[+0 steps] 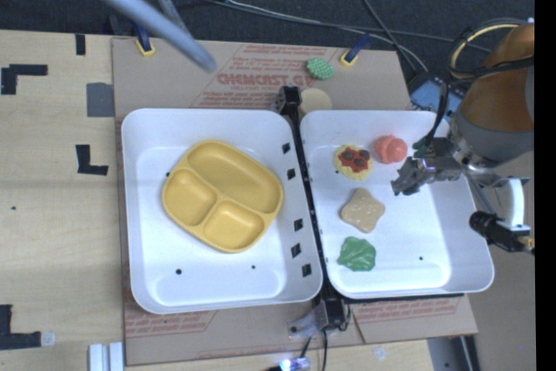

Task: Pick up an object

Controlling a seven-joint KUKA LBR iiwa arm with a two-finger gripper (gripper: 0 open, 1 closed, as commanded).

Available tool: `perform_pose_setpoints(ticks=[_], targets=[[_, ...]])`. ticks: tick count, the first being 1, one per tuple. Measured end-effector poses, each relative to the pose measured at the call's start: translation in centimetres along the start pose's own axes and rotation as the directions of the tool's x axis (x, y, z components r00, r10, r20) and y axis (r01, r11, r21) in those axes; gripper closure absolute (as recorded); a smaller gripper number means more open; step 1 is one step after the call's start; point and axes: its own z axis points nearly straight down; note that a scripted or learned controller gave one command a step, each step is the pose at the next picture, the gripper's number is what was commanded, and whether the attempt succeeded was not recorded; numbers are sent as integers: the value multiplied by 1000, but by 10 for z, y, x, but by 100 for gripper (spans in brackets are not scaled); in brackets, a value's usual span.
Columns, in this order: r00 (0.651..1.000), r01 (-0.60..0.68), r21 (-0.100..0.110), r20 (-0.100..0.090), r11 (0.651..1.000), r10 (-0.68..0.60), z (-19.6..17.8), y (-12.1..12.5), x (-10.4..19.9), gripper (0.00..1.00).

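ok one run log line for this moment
gripper over right bin | near pink toy | nothing seen held

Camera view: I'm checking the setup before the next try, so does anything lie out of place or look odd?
Yes. A small green textured piece and a pale round piece lie on the brown cardboard behind the two bins, not in either one. The yellow three-compartment plastic tray sits skewed in the left white bin. Four toy foods lie in the right white bin.

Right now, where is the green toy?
The green toy lies in the right bin, near its front edge, just below the tan toy.
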Motion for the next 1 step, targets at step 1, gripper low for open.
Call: perform_pose_setpoints(ticks=[1], targets=[[1000,-1,0,0,1000,1,-1,2,48,100]])
